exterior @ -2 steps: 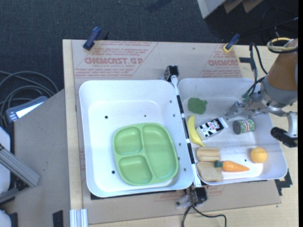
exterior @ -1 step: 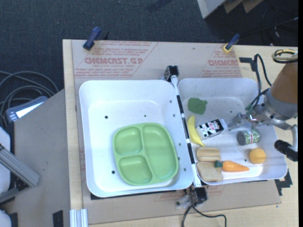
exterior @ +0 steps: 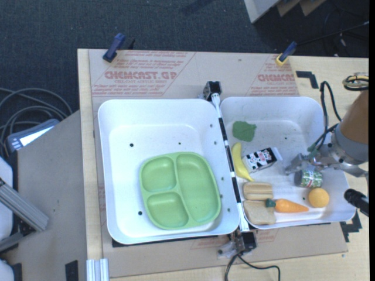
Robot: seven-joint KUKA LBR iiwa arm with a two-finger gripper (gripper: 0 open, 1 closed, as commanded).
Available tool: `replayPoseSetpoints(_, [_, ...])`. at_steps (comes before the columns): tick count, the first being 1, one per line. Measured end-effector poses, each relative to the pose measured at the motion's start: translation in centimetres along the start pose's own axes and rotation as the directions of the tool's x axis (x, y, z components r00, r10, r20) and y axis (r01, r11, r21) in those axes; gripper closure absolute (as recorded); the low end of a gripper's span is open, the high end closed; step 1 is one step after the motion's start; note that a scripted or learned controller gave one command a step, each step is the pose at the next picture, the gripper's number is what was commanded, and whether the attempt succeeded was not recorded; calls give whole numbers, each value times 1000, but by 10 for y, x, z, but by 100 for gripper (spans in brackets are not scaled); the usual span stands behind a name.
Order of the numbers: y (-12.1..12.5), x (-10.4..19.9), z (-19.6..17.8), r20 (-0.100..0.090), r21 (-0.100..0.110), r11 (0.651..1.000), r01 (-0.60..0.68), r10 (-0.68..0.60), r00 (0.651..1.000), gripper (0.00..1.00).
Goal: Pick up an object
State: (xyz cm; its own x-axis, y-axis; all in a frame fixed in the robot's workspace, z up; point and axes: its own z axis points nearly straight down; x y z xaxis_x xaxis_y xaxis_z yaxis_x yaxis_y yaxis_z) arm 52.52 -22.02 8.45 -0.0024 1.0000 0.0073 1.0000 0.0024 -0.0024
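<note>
The grey arm with its two-finger gripper (exterior: 306,167) reaches in from the right and sits low over the right-hand shallow white bin (exterior: 275,105), its tip just beside a small green-labelled tin can (exterior: 311,178) lying on its side; whether the hand is spread or closed I cannot tell, as the wrist hides the tip and nothing is plainly held. The can looks the likely target. It rests near the bin's right wall, just above a small round orange fruit (exterior: 319,198) and well apart from the green leafy toy (exterior: 244,131) at the top. I judge the can to be stiff and light, with a smooth curved side that may roll or slip, so a hold across its round body, squarely at mid-length, seems safest. Close by lie an orange toy carrot with a green top (exterior: 287,205), touching two tan bread-like pieces (exterior: 259,201), then a yellow banana (exterior: 238,161) along the left wall and a small black-and-white carton (exterior: 261,158) beside it. These are probably hard plastic and light too; the fruit could be nudged away if the hand closes off-centre. The left-hand white bin (exterior: 117,127) holds a pale green three-compartment plate (exterior: 179,189), far from the hand.
</note>
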Motion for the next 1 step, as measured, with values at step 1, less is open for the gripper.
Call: replayPoseSetpoints(1, [0,-2,-10,4,-3,1000,-2,2,1000,100])
